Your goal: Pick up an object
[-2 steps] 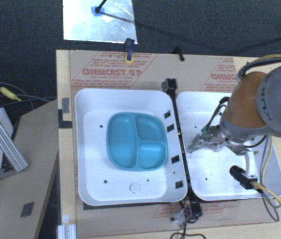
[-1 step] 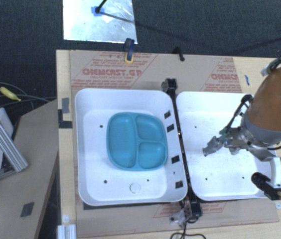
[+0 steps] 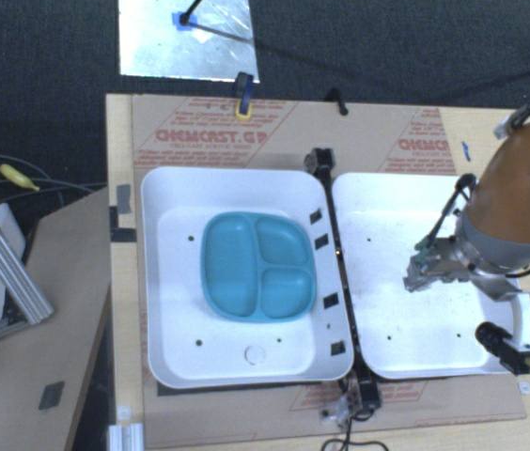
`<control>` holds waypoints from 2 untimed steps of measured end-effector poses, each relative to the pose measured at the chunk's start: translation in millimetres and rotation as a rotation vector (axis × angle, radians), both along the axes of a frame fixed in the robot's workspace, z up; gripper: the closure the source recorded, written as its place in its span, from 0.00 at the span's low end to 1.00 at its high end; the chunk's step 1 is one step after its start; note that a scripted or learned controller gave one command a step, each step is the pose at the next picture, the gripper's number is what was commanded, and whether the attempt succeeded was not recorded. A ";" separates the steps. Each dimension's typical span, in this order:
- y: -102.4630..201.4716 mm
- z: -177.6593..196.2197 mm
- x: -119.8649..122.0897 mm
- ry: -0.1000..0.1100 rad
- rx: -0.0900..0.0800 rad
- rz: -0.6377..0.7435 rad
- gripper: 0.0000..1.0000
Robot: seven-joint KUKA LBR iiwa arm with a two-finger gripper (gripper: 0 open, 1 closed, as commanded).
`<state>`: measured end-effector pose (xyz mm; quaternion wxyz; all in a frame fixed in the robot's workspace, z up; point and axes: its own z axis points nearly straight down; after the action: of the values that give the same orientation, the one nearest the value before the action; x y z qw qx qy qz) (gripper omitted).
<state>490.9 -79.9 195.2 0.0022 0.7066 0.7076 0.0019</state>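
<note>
A blue divided plate [image 3: 257,266] lies flat in the middle of the left bin [image 3: 176,360]. A small white round piece [image 3: 254,353] rests on that bin's floor, just in front of the plate. My gripper [image 3: 425,272] hangs low over the middle of the right bin [image 3: 378,205], right of the plate and across the divider between the bins. The grey arm with its orange band [image 3: 519,181] comes in from the right above it. I see nothing under the gripper except the white bin floor.
Black clips [image 3: 326,242] run along the seam between the two bins. The bins stand on a cardboard sheet [image 3: 209,134]. A metal plate [image 3: 188,26] lies beyond the bench, and an aluminium frame [image 3: 2,261] stands at the left.
</note>
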 end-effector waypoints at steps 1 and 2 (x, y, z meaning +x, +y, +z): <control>118.7 88.2 -2.9 -0.005 0.004 0.014 1.00; 174.5 199.9 -3.1 -0.010 0.006 0.010 1.00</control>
<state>487.8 94.6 395.1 0.0035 0.7029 0.7113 0.0075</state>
